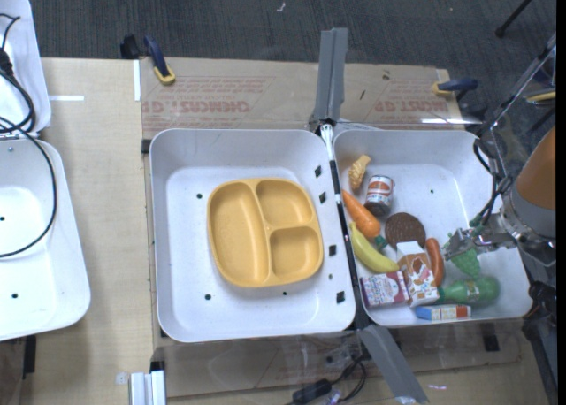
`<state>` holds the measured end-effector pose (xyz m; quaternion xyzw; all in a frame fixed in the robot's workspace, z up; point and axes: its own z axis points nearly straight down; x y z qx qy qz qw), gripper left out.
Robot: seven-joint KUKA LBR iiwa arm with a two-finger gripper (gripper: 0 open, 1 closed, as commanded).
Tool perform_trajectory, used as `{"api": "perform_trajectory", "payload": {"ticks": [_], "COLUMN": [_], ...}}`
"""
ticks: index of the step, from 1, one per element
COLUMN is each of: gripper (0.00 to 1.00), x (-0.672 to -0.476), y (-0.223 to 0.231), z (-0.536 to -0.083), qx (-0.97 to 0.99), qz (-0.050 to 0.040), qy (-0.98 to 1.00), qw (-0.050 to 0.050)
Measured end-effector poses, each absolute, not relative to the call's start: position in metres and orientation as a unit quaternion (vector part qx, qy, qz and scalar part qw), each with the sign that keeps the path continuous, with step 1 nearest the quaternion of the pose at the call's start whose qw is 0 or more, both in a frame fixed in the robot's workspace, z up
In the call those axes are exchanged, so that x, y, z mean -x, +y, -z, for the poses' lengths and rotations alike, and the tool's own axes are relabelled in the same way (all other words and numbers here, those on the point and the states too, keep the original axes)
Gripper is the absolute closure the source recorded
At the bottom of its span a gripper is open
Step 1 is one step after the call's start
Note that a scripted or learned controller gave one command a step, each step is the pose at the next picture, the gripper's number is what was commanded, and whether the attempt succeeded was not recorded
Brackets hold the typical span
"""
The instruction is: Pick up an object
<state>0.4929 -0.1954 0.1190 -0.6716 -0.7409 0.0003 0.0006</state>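
Observation:
The right bin [442,160] holds a heap of toy groceries: a tan pastry [358,171], a small can [378,193], a carrot [361,214], a banana [371,255], a brown disc [405,228], a red sausage [434,260], a small carton [417,276], a pink-printed box [382,289], a green bottle-shaped piece [470,290] and a flat white-and-red box [442,311]. My gripper [467,242] hangs low over the bin's right side, just above a small green item [465,263] and right of the sausage. The view does not show whether anything is gripped.
The left bin [177,217] carries a yellow three-compartment tray [265,231]. A grey divider post [332,76] stands between the bins at the back. Cables and the arm's body [535,191] crowd the right edge. White tubs [26,235] sit far left.

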Motion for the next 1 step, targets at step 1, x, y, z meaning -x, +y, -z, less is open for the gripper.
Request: {"api": "perform_trajectory", "payload": {"ticks": [1], "gripper": [1.0], "x": [-0.5438], "y": [-0.1427], "z": [-0.2168], "qx": [0.689], "qz": [-0.0007], "qy": [-0.725], "qw": [0.0]}}
